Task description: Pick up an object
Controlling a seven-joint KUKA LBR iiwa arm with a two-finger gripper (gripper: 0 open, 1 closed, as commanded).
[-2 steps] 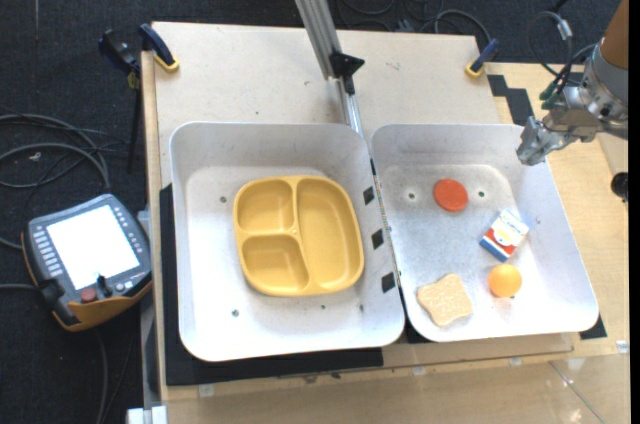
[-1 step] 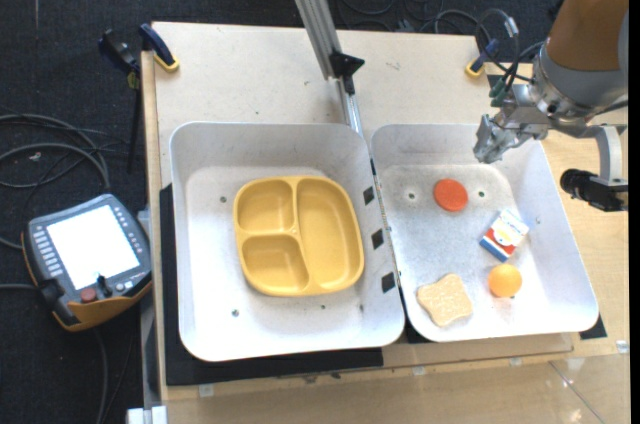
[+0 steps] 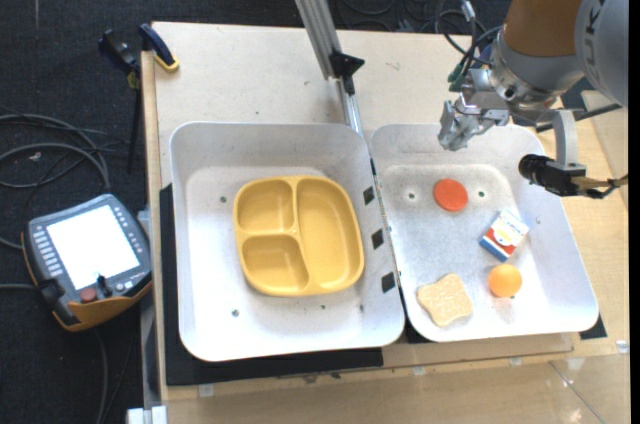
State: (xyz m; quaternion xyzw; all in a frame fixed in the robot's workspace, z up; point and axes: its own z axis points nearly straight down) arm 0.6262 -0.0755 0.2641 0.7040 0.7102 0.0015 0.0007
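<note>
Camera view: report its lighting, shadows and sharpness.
Camera view: even, soft overhead light; faint shadows beside the orange ball and under the gripper; mild sheen on the yellow divided plate; the bin objects are sharp, while the gripper looks slightly soft, so its pose is unclear.

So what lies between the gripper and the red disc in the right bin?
Nothing: in the camera view, bare white bin floor separates the gripper from the red disc.

Dark carpet floor (image 3: 70, 32), loose cables (image 3: 40, 152), pale wooden bench (image 3: 250, 72), metal pole (image 3: 310, 2).
</note>
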